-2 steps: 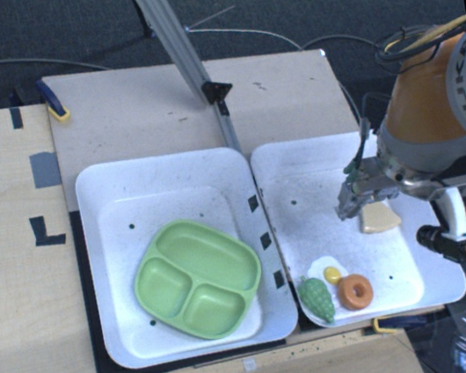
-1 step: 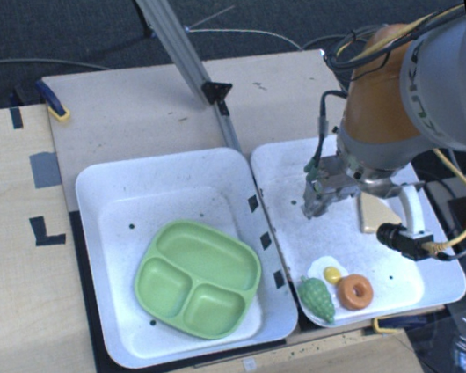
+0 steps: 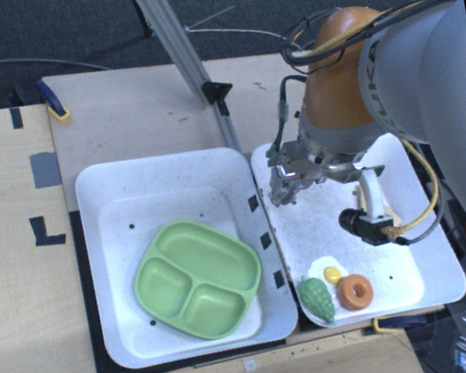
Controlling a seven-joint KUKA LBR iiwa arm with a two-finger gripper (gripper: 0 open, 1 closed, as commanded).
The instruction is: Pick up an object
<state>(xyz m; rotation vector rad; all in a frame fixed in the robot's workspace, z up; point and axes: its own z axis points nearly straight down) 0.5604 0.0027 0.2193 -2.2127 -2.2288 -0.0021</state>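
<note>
My gripper (image 3: 284,188) hangs over the upper left part of the right bin (image 3: 428,281), close to the wall between the two bins. No object shows between its fingers. At the near edge of that bin lie a green bumpy toy vegetable (image 3: 318,300), a white fried egg toy with a yellow yolk (image 3: 328,274) and a brown ring-shaped doughnut (image 3: 355,292). These three lie well below the gripper in the view, apart from it.
A green divided plate (image 3: 197,278) rests in the left bin (image 3: 106,248). A metal pole (image 3: 182,47) slants down to the bins' far edge. The arm's grey body and orange band (image 3: 344,54) cover the right bin's far right. Black cabling (image 3: 367,227) hangs there.
</note>
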